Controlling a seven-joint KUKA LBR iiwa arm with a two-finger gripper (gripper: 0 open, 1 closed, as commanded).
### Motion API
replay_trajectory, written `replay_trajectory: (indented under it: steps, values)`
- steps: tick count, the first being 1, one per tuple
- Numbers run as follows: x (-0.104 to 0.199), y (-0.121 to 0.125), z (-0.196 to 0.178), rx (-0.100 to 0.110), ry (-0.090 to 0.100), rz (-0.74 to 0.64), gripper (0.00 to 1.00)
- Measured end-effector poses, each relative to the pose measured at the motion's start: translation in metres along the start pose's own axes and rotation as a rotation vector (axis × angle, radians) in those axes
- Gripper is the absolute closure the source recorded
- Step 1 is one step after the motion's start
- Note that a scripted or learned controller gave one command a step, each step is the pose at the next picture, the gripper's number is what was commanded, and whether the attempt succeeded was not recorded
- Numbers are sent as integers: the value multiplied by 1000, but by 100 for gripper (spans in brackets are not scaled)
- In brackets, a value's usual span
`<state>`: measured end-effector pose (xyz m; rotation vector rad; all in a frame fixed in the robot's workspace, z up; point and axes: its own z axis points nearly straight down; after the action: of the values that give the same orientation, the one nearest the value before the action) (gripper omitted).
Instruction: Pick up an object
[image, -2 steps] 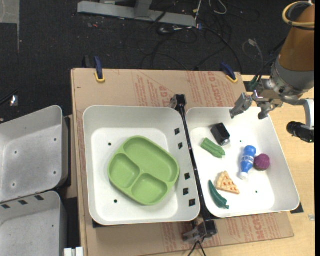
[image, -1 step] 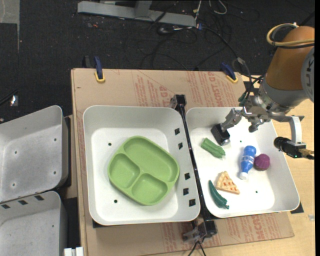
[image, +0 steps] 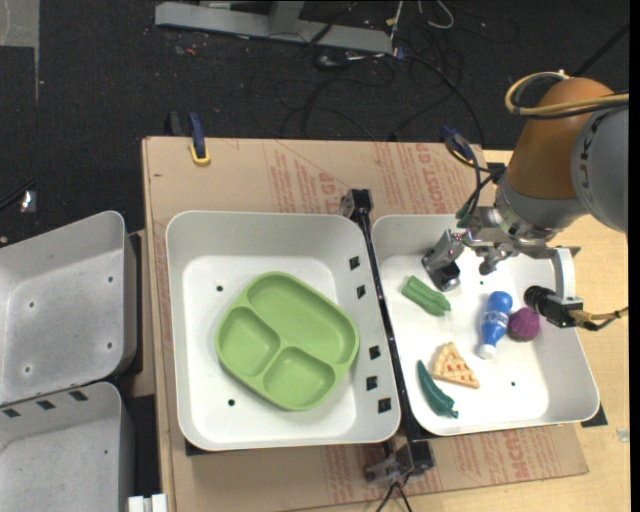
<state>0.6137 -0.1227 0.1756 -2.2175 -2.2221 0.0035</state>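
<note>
- Two white bins: the left bin (image: 190, 330) holds a green divided plate (image: 287, 341).
- My gripper (image: 463, 255), fingers spread and grasping nothing, hovers at the green pepper's (image: 426, 296) one o'clock.

In the right bin (image: 570, 385) we see a green pod (image: 426, 296) at ten o'clock, a blue-and-white bottle (image: 493, 322) near centre with a purple ball (image: 523, 323) touching it at three o'clock, a pizza slice (image: 455, 367) and a dark green pepper (image: 436, 391) at seven o'clock.
</note>
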Motion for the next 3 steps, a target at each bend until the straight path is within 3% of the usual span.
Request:
replay_trajectory:
  steps: [1, 2, 3]
  values:
    - [6, -2, 45, 1, 0, 2, 0]
    - [6, -1, 32, -4, -1, 3, 100]
    - [13, 2, -13, -8, -1, -1, 100]
